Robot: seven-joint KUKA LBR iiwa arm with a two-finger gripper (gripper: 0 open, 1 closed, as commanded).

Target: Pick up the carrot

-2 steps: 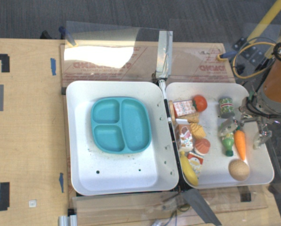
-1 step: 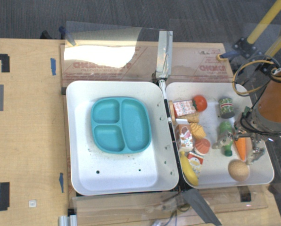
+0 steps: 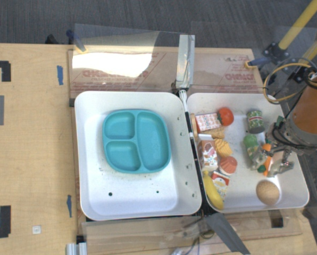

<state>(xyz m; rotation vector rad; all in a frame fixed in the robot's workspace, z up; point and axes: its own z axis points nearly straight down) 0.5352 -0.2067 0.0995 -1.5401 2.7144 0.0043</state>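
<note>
Carrot position first: the small orange plastic carrot with a green top [image 3: 266, 164] is seen in the right-hand shallow white bin [image 3: 299, 198], near its right wall, wedged between a knobbly green toy vegetable [image 3: 250, 142] and a round tan egg-like ball [image 3: 268, 191]. The grey metal two-finger gripper [image 3: 278, 161] is set right against it, presumably lined up for the grab. Whether anything's actually clamped can't be told, since it's all too cluttered and blurry there.
</note>
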